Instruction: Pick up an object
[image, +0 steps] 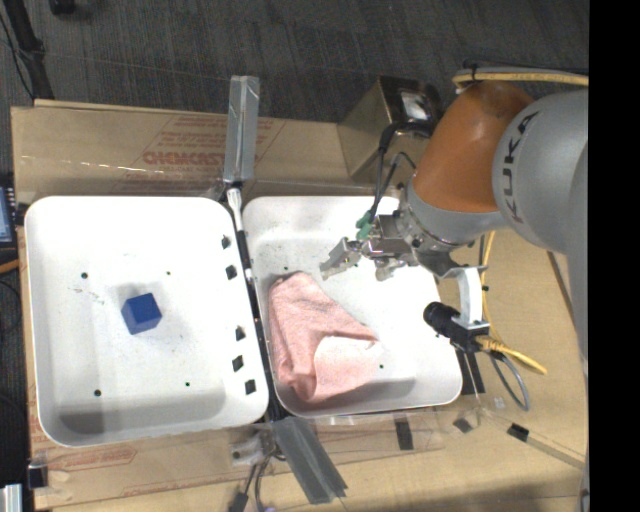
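A: Starting at the left bin (60, 300): a small blue cube (142, 312) sits alone near its middle, well apart from any wall. Easy to see, but far from the arm.

B: And across the divider, the right bin (300, 215) has a pink cloth (315, 340) bunched against its near-left corner, folded over itself.

A: The end effector (352, 252) hangs above the right bin's far half, just beyond the cloth's upper edge. Fingers look spread, nothing between them.

B: Risk as I see it: drop straight down from there and it closes on bare bin floor, missing the cloth. Or it pinches one loose fold and the cloth slides out on the lift.

A: Height's hard to judge from this slant. And the orange band (470, 140) and wrist cover the bin's far-right corner, so anything lying there is hidden.
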